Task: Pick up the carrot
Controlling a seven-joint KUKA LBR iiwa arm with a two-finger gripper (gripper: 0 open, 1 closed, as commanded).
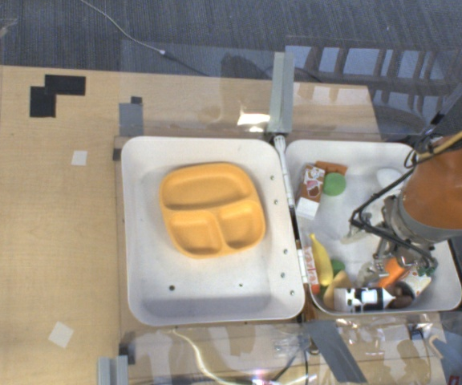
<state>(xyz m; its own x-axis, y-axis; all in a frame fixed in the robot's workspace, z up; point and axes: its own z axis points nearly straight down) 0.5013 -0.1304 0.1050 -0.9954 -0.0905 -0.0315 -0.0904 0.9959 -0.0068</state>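
The carrot [391,278] shows as a small orange piece near the front of the right bin [375,160], partly covered by the gripper. My gripper [385,261] hangs low over that spot, right above the carrot, under the grey wrist and orange band [449,192]. Cables and the wrist body block the view of how the gripper meets the carrot, so I cannot tell whether anything is held.
Crowded around the carrot are a banana [320,257], a black-and-white bottle [366,298], a green piece [338,266] and a white bottle [328,211]. A carton with a green cap [325,181] lies at the back. The left bin [139,239] holds a yellow divided plate [212,209].
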